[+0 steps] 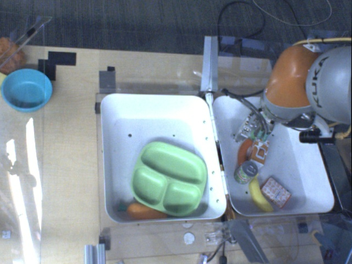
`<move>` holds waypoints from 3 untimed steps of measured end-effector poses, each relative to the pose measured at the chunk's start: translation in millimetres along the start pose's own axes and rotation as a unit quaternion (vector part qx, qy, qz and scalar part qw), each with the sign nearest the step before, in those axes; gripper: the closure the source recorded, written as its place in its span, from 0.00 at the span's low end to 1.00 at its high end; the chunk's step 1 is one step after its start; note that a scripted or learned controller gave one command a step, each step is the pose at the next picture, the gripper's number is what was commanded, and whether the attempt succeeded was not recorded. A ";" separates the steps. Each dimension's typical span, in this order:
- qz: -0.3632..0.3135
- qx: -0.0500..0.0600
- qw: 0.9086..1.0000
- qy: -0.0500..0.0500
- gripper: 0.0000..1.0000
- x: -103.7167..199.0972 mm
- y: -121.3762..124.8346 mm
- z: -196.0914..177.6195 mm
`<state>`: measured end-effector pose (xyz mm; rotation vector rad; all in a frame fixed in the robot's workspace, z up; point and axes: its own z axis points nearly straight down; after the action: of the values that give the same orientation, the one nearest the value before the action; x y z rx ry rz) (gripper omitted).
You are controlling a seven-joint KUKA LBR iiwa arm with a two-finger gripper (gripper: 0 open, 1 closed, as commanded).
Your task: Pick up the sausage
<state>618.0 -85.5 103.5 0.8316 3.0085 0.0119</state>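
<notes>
In the right bin (322, 175) the reddish-orange sausage (243, 151) lies with its long axis running near-to-far, tilted slightly, just beside a can (246, 171) and a banana (258, 194), with the gripper (252, 128) right above its far end, its opening impossible to tell.

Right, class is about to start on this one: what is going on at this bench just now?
A grey robot arm reaches into the right bin, its gripper low over a cluster of items: the orange-red sausage, a can, a banana and a small box. Nothing looks lifted yet. The left bin holds a green tray and a carrot.
</notes>
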 end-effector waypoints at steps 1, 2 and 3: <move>0.000 0.000 1.000 0.000 0.00 0.0 0.0 0.0; 0.000 -0.003 1.000 -0.004 1.00 -1.9 2.8 -13.1; 0.038 0.003 0.999 0.003 1.00 -11.0 10.0 14.3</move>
<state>632.9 -82.6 89.6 0.9482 2.9815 0.0063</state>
